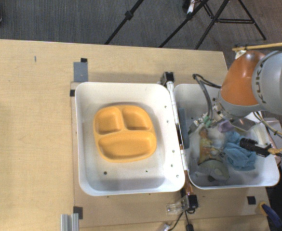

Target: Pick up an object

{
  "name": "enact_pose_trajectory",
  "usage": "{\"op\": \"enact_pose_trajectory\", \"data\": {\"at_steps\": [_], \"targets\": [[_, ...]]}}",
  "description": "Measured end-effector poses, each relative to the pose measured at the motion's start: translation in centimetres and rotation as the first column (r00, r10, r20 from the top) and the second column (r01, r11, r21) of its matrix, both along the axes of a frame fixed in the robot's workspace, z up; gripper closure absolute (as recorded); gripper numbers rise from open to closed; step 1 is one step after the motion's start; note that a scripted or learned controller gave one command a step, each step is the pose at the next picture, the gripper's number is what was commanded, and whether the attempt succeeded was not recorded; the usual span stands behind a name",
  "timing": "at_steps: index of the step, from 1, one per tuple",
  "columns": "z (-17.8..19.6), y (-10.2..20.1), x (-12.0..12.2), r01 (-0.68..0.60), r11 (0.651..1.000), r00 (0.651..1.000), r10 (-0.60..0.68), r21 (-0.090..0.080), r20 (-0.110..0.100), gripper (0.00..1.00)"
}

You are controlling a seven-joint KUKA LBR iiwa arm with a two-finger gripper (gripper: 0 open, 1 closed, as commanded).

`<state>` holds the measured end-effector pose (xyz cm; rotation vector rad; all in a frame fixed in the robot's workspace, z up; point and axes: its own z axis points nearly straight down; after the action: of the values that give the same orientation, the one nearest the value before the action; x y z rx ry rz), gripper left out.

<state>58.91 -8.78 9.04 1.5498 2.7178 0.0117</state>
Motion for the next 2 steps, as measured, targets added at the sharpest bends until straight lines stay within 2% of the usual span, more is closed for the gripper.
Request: {"op": "enact_pose_trajectory", "data": {"at_steps": [1,2], "targets": [[0.1,-0.5,-4.3,0.084,0.997,0.996,-0.084,0.001,0.002,0.0],[1.3,-0.4,-4.0,0.081,0.997,0.997,-0.081,0.002,0.01,1.0]]}}
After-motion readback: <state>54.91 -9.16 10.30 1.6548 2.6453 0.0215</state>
